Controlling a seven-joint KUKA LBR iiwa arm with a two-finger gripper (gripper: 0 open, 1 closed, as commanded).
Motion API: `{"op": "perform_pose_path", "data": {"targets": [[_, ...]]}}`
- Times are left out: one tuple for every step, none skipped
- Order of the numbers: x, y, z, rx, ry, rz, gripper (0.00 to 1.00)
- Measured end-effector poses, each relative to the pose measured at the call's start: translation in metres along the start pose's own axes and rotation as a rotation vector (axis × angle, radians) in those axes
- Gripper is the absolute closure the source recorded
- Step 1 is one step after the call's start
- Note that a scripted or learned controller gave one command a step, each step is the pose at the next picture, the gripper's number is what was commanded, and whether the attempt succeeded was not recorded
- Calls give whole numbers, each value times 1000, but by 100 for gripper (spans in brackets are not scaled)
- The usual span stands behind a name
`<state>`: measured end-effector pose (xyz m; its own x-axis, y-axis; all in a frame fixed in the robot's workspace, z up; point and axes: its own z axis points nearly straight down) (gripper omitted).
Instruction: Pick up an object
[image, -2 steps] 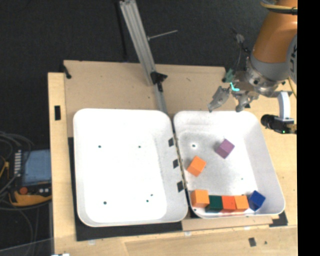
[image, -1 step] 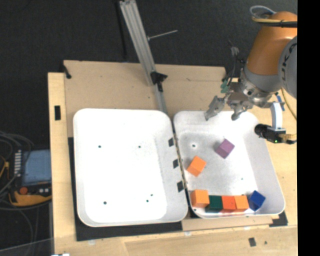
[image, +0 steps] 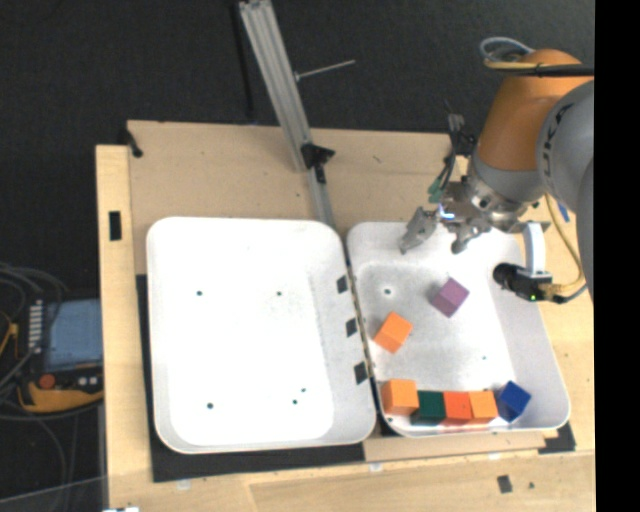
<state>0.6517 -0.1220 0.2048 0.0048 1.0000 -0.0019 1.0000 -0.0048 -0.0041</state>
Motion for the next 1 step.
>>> {"op": "perform_pose_path", "data": {"targets": [[-1, 8, 57, 1, 0, 0, 0]]}}
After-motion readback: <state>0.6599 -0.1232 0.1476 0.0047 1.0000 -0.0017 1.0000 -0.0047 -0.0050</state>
